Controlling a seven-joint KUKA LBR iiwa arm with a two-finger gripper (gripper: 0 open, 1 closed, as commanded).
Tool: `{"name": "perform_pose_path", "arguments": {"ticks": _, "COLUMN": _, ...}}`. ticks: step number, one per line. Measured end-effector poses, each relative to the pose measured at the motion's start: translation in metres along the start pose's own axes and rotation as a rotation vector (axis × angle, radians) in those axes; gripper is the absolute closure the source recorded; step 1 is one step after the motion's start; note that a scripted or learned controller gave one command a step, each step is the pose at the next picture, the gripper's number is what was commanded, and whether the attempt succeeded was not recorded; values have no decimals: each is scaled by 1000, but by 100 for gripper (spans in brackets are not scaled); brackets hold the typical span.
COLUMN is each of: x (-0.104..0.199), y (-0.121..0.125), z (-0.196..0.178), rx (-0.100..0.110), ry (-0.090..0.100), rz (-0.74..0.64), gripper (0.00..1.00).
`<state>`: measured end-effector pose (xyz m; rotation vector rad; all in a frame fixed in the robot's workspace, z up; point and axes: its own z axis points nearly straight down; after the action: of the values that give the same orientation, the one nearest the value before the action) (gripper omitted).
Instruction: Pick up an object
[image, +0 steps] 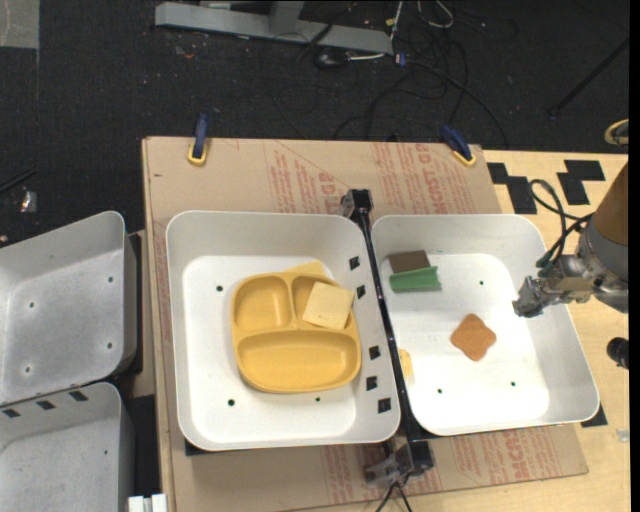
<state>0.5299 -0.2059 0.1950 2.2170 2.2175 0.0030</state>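
Currently, the gripper (528, 303) is positioned over the right edge of the right bin (520, 405); whether its jaws are open or shut cannot be told, and nothing is seen held. An orange-brown pad (473, 337) lies on that bin's floor, apart from the gripper. A green sponge (414, 272), apparently brown-topped, rests near the divider. A yellow divided plate (295, 335) carrying a pale square block (327, 305) is located in the left bin (200, 330).

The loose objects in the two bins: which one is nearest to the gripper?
The orange-brown cookie-shaped piece in the right bin. It lies just left of the gripper, while the green-and-brown sponge sits farther back and the pale yellow block rests on the yellow tray.
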Motion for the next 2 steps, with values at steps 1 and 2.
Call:
{"name": "perform_pose_path", "arguments": {"ticks": 1, "x": 4, "y": -3, "z": -61, "rx": -2, "ry": 0, "rz": -2, "gripper": 100}}
{"name": "perform_pose_path", "arguments": {"ticks": 2, "x": 4, "y": -2, "z": -105, "rx": 0, "ry": 0, "rz": -3, "gripper": 100}}
